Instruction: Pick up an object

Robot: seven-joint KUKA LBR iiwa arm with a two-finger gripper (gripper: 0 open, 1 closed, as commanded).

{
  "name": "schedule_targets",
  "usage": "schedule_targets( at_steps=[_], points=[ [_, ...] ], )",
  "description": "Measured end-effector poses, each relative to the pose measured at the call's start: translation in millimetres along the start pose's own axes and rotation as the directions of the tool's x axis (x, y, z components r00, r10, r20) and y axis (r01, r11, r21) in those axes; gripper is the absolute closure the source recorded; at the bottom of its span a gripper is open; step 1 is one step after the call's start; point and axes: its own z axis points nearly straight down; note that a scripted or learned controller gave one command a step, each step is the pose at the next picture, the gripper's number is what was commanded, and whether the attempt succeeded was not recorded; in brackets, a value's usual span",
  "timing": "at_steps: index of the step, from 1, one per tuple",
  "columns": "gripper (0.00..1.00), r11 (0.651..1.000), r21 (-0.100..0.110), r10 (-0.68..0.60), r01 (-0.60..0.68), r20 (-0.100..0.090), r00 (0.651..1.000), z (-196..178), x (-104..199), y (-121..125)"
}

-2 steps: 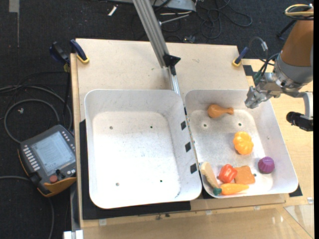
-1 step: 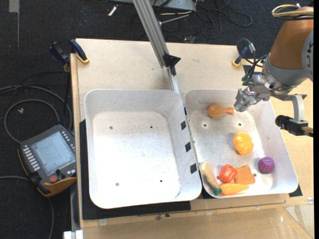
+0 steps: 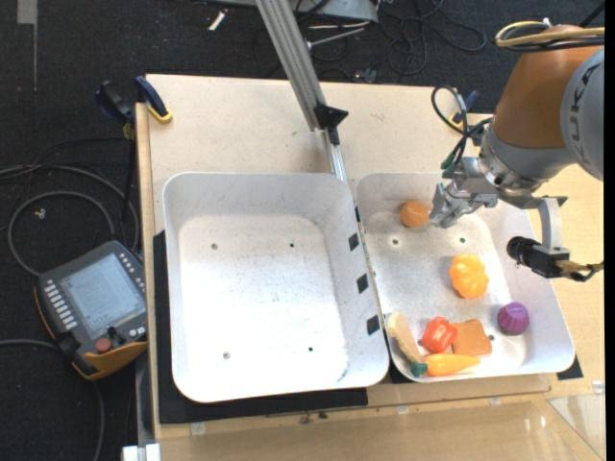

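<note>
Partial lettering is showing on the grey shell of the arm at the frame's right edge, reading roughly "UK"; too cropped to confirm more. No other readable writing on the bench or bins.

The two-finger gripper (image 3: 444,211) is hanging over the far edge of the right-hand shallow white bin (image 3: 548,301), its tip sitting just beside a small round orange ball (image 3: 415,214). The fingers are too small and dark to resolve, so I cannot tell how the claw is standing, and nothing is visibly sitting between them.

Other contents of the right bin: a yellow-orange bell-pepper-shaped toy (image 3: 468,277) is lying near the middle; a purple round toy (image 3: 513,318) is resting near the right edge. Along the near edge a cluster is crowding together: a red pepper-shaped toy (image 3: 438,333), a flat orange-brown square piece (image 3: 472,338), an orange carrot-shaped toy (image 3: 450,363) and a pale tan elongated piece (image 3: 404,334) leaning at the near-left corner.

The left-hand shallow white bin (image 3: 252,277) is sitting edge to edge with the right one. A slanted aluminium strut (image 3: 293,51) is running from the bench's far edge down to the seam between the bins. A black fitting with a cable (image 3: 540,254) is hanging off the arm above the right bin's right edge. A grey handheld control pendant (image 3: 91,301) is lying on the dark floor left of the bench.
</note>
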Motion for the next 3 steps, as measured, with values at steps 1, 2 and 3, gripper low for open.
schedule_targets(
  at_steps=[1, 2, 3],
  points=[
    [1.00, 1.000, 0.001, -0.001, 0.001, 0.000, 1.000, 6.6, 45.4, -18.3],
    [1.00, 1.000, 0.001, -0.001, 0.001, 0.000, 1.000, 12.5, 92.4, -35.2],
    [1.00, 1.000, 0.000, -0.001, 0.001, 0.000, 1.000, 8.1, 135.2, -44.9]
  ],
)
